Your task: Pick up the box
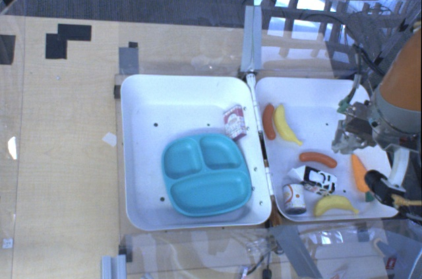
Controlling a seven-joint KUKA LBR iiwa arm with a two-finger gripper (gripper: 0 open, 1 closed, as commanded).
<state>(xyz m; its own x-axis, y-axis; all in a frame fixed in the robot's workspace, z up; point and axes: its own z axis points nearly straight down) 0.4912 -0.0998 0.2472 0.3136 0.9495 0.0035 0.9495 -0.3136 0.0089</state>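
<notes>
Hovering over the right bin [330, 88] at its three o'clock edge, the end effector [347, 139] carries nothing, though whether it's spread or pressed together I cannot tell. The box [235, 122], small, red and white, lies in the left bin [142, 139] at two o'clock, beside the blue tray [206, 174]. Nothing done yet: approach, grasp and lift all remain.
</notes>
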